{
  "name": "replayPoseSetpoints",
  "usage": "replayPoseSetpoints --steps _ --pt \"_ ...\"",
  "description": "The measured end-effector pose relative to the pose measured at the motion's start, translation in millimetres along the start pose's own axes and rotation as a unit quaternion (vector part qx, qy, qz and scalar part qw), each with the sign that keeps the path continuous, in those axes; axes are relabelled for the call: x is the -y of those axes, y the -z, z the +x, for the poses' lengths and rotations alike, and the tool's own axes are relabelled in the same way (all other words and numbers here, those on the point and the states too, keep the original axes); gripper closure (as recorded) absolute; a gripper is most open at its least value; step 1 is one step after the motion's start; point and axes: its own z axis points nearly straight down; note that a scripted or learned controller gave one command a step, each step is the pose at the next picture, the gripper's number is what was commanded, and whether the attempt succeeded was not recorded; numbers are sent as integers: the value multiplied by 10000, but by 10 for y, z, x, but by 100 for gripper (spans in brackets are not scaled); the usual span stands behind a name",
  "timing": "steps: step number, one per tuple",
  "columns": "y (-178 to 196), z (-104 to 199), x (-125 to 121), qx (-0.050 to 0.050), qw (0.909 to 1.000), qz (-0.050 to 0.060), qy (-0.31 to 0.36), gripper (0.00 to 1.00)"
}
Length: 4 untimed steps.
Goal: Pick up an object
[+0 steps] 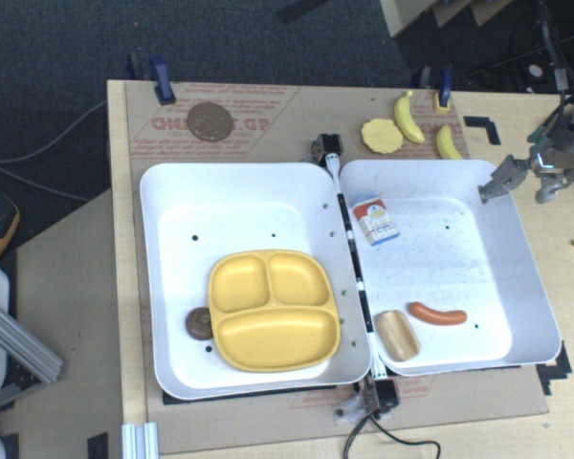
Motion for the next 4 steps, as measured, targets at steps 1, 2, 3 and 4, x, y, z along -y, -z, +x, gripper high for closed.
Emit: replayPoseSetpoints --steps 1,2,3,4 --pt "-1350 603 -573 -33 10000 61 34 0" --pt "-2000 910 -967 -11 10000 -7 21 0" --pt "-1813 898 -994 -4 10000 -67 19 100" --pt "-1826 898 -988 -4 10000 -55 18 0"
